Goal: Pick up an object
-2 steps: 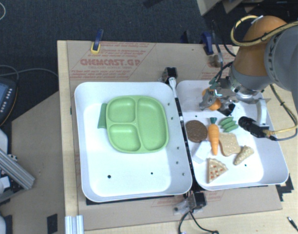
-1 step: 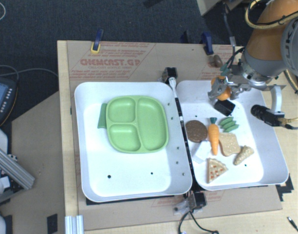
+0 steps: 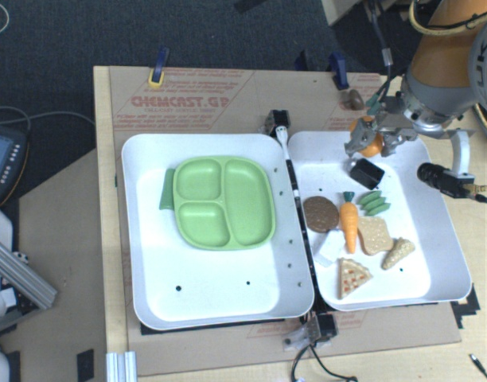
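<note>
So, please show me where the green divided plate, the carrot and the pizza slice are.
green divided plate (image 3: 224, 202): camera view, on the ridge where its compartments meet.
carrot (image 3: 350, 225): camera view, middle of its orange body.
pizza slice (image 3: 352, 277): camera view, centre of the triangle.

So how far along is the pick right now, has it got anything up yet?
Done: the gripper is raised over the far end of the right bin, and a small orange object sits between its fingers, so a grasp looks made. In hand: lifting that piece clear. Left: confirming that it holds. The carrot, brown patty, pizza slice and crackers lie untouched in the bin.
</note>
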`<state>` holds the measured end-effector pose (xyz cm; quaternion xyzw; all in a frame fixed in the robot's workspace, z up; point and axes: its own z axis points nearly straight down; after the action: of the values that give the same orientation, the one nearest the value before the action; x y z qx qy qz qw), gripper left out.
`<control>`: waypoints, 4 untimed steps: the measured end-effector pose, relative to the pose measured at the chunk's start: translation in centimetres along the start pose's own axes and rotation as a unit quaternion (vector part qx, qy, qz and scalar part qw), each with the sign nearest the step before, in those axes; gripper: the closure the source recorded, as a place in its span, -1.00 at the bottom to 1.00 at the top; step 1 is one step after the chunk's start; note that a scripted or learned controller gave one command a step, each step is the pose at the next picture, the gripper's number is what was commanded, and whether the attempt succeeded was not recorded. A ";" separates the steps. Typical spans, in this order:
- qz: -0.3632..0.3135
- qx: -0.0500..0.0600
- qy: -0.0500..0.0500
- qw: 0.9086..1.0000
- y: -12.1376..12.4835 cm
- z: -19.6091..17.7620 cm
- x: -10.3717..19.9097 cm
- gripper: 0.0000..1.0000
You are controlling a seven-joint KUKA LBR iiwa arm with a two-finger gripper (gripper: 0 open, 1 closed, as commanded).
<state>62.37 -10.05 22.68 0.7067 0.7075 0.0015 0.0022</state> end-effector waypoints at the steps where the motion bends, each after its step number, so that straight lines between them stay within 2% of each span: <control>1: -0.002 0.003 0.002 1.000 -1.1 -0.9 5.3 1.00; 2: -0.003 0.004 0.002 1.000 -1.6 -1.2 10.3 1.00; 3: -0.001 0.004 0.001 1.000 -1.7 -0.7 13.3 1.00; 4: 0.001 0.004 0.000 1.000 -2.1 1.1 12.7 1.00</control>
<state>60.30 2.65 21.60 0.7073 0.7069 -0.0014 -0.0012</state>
